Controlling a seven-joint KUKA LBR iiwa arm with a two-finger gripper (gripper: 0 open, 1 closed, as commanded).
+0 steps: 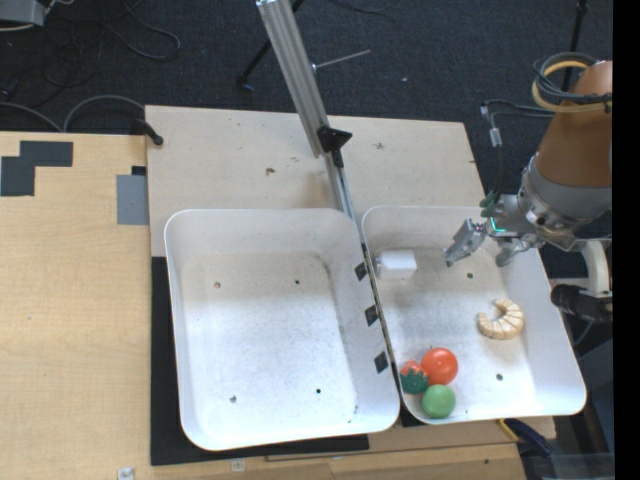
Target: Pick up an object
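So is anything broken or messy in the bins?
Nothing looks broken or spilled. In the right white bin, the red ball, green ball, tan curved pastry toy and small white block lie loose.

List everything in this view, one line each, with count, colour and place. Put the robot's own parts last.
Bins: 2, white, side by side on the bench; left bin, right bin.
Block: 1, white, right bin, near its upper left corner.
Croissant-shaped toy: 1, tan, right bin, toward its right side.
Ball: 1, red-orange, right bin, near the front edge.
Ball: 1, green, right bin, just in front of the red-orange one.
Small object: 1, dark green with red, left of the two balls.
Aluminium rail: 1, silver, slanting above the bins' divide.
Arm: 1, grey with orange band, right side.
Gripper: 1, over the right bin, holding nothing, fingers spread.
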